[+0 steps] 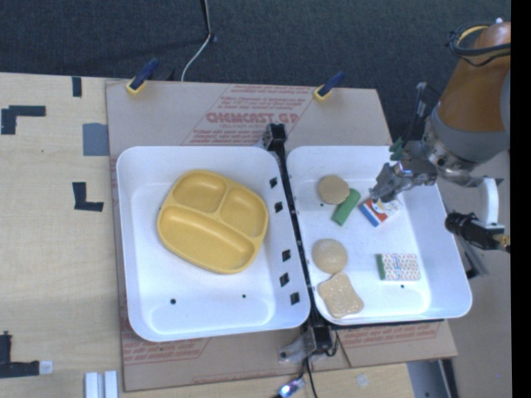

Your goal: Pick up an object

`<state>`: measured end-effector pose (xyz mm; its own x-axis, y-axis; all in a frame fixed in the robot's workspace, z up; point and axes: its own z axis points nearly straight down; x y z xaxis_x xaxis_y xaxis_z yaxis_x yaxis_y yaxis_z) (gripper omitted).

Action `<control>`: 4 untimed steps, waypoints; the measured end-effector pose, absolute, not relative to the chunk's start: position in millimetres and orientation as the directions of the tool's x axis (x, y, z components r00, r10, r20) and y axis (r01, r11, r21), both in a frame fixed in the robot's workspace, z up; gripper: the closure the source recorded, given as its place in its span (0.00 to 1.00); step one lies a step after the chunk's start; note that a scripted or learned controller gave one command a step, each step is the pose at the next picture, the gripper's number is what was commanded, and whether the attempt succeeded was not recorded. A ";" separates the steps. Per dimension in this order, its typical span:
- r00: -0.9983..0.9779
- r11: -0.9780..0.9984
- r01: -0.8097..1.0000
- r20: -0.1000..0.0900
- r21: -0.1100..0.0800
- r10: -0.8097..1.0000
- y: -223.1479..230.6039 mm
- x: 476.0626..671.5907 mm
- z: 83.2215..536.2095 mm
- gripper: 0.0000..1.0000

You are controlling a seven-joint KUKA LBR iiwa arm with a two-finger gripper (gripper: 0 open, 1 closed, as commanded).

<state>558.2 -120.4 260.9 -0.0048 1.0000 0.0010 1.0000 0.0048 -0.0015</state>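
The approach step of the pick seems to be in hand: the gripper (pixel 388 187) is seen low over the upper right part of the right bin (pixel 440 247), just above a small flat packet with red and blue stripes (pixel 375 214), which is judged to be the thing aimed at. Whether the jaws are apart or together cannot be told from this view, and nothing is seen between them. For the next move, a descent onto the packet and a firm closing on it would be needed; since the packet lies flat, a slip is possible. In the right bin are also found a green block (pixel 346 207) just beside a round tan biscuit (pixel 333 190), a second round biscuit (pixel 329 255), a slice of toast (pixel 340 295) at the lower left corner, and a small patterned card with a green edge (pixel 398 266). In the left bin (pixel 141 247) a yellow divided plate (pixel 214 220) is lying. Both bins rest on the desk (pixel 50 247).
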 end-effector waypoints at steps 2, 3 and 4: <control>-0.005 0.005 1.000 0.001 -0.004 1.000 -22.8 534.7 237.2 1.00; -0.007 0.007 1.000 0.001 -0.004 1.000 32.3 528.0 223.5 1.00; -0.006 0.006 1.000 0.001 -0.004 1.000 80.2 527.1 214.2 1.00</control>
